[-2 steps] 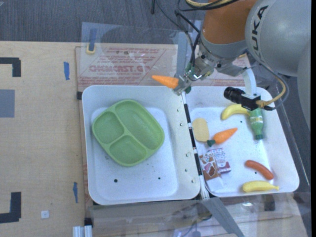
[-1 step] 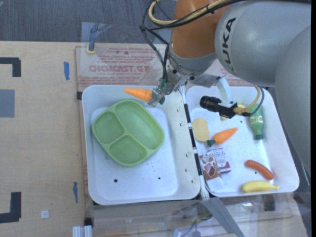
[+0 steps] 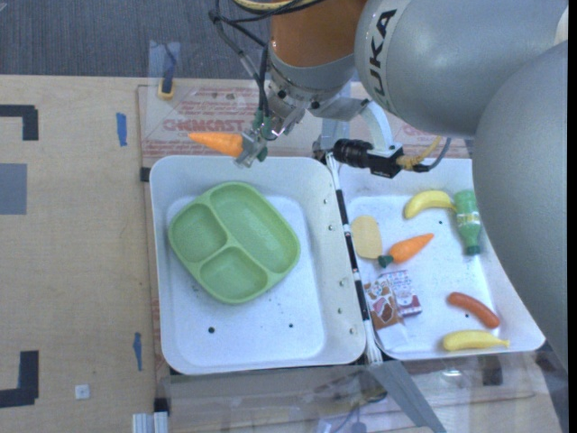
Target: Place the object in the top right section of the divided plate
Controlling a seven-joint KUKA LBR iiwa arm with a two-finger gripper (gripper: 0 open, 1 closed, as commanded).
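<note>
1. The pincer (image 3: 251, 148) hangs above the far rim of the left bin (image 3: 171, 242), with its two fingers closed on the thick end of an orange carrot (image 3: 215, 141).
2. The carrot is a smooth toy piece of bright orange colour. It lies almost level and points with its thin tip to the left, over the cardboard behind the bin.
3. The divided plate (image 3: 234, 240) is light green, rounded, with three sections, and it sits turned at a slant in the left bin, nearer the far side.
4. Around the plate the white floor of the left bin is bare on the near side and on the left, so there is open room there; the rim of the plate comes close to the far wall.
5. The right bin (image 3: 518, 327) touches the left bin along the middle edge. It holds two bananas (image 3: 426, 203), a second carrot (image 3: 407, 247), a green bottle (image 3: 466, 220), a red sausage (image 3: 474, 309), a pale yellow slice (image 3: 366, 236) and a small printed packet (image 3: 394, 298).
6. The grey arm (image 3: 451, 52) reaches in from the right, above the far part of the right bin.
</note>
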